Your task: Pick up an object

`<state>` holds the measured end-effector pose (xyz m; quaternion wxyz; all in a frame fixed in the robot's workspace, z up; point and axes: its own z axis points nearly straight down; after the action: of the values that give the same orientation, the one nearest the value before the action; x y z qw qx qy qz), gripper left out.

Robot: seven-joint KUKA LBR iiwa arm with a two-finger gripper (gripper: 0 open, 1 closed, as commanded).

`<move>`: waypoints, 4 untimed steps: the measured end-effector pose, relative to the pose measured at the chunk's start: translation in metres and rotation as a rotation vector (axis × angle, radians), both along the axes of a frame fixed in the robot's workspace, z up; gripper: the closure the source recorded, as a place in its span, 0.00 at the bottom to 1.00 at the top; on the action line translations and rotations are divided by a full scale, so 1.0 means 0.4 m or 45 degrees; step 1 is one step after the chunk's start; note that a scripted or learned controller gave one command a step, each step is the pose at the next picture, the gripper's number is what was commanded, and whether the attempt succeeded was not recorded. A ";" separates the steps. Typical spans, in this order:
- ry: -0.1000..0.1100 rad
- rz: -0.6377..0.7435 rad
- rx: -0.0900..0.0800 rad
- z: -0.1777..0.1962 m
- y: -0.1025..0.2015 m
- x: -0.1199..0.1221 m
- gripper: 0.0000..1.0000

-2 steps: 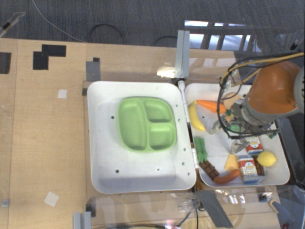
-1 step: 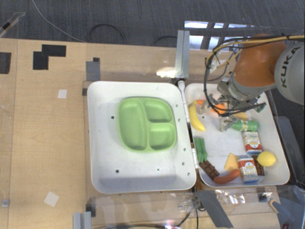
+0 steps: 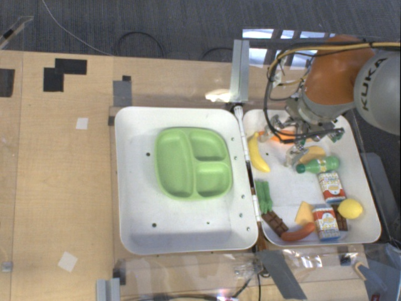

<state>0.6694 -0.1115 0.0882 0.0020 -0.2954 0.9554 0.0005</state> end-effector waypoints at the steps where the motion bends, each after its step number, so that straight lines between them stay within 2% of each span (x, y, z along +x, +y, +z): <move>1: -0.029 -0.001 0.002 0.041 0.003 0.014 1.00; 2: -0.019 0.377 -0.007 0.375 -0.039 0.007 1.00; 3: -0.005 0.768 -0.004 0.203 -0.167 0.001 1.00; 4: -0.010 0.770 -0.006 0.209 -0.164 0.005 0.00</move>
<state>0.6712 -0.1770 0.1720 0.0049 -0.5666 0.8240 -0.0022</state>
